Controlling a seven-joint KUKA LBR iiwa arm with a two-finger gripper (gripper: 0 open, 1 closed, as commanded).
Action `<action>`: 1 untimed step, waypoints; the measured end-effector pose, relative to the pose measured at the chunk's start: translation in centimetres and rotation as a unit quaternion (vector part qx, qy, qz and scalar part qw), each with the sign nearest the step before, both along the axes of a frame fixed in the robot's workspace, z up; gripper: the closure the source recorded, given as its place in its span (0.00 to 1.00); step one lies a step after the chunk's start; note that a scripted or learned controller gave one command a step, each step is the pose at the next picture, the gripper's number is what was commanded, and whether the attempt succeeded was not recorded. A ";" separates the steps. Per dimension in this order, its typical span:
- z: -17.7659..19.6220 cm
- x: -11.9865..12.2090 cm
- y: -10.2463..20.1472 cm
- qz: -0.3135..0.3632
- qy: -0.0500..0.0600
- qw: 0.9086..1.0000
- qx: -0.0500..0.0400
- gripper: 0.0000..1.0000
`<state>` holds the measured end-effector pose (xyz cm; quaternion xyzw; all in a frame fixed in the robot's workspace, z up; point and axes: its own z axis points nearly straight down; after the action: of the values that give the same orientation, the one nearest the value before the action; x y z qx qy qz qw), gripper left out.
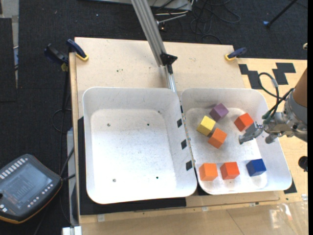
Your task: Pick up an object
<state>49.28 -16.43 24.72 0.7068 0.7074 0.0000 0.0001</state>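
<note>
At the lower left of the frame you have the teach pendant (25, 186), grey with an orange rim, lying on the dark floor beside the bench (122, 58). Two blue-and-yellow clamps (78, 49) grip the bench's upper left corner, and one more clamp (235, 54) sits at its upper right.

Moving right, you see the left bin (98, 102), a shallow white tray speckled with small dark marks. A grey metal pole (149, 23) slants down from the top of the frame and ends at the seam between the two bins.

The right bin (279, 155) holds seven cubes. In its upper part the yellow cube (206, 126) sits just below and left of the purple cube (219, 111), and an orange cube (217, 137) lies just beside the yellow one, below and to its right. Along the lower edge you have an orange cube (209, 171), a red-orange cube (230, 170) just beside it, and the blue cube (256, 167) further right. Another red-orange cube (243, 122) lies in the upper right of the bin.

The end effector (249, 133) reaches in from the right edge of the frame, its tip just below that upper red-orange cube and well above the blue one. You cannot tell from this angle how wide it stands, and no cube shows between its tips.
</note>
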 end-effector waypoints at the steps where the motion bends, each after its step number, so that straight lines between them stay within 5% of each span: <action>1: 0.0 0.0 0.0 -0.001 0.000 1.000 0.000 0.00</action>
<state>49.28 -16.45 24.73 0.7072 0.7071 0.0001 0.0003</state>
